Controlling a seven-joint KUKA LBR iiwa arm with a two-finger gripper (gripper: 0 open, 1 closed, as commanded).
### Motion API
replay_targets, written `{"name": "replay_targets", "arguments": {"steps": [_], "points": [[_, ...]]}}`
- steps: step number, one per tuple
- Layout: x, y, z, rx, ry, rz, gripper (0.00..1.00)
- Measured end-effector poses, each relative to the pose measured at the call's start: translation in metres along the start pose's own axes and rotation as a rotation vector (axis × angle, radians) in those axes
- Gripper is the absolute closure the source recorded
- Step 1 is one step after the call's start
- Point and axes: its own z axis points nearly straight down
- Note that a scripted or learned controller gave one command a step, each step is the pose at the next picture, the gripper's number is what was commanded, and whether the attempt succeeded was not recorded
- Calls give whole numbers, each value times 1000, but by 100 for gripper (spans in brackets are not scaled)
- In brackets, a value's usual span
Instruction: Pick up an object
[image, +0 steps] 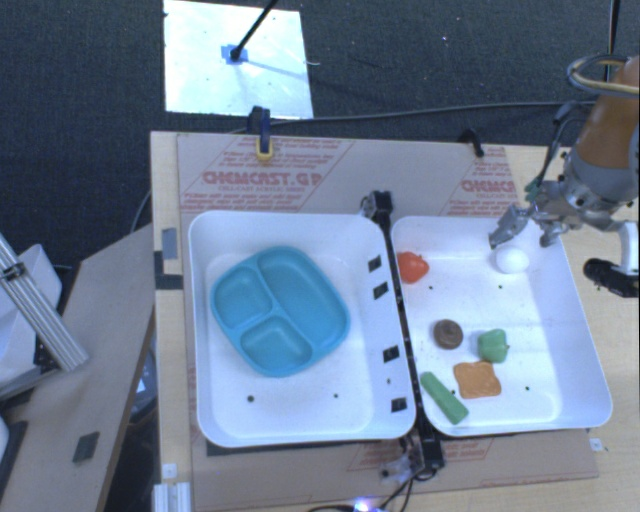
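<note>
One fixed camera above the bench (300, 170), looking down at a slant, both bins (290, 420) framed

My arm (606, 135) reaches in from the right, its orange band showing just above the grey wrist. My gripper (527, 228) hangs at the arm's lower left end, pointing down and to the left. My two fingers (506, 230) are spread apart, with nothing between them, one lying further left than the other.
</note>
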Motion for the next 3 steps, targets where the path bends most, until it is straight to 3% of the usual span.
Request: {"name": "replay_targets", "arguments": {"steps": [1, 3], "points": [[0, 3, -7, -12, -3, -2, 0], [2, 2, 97, -8, -2, -4, 0]]}}
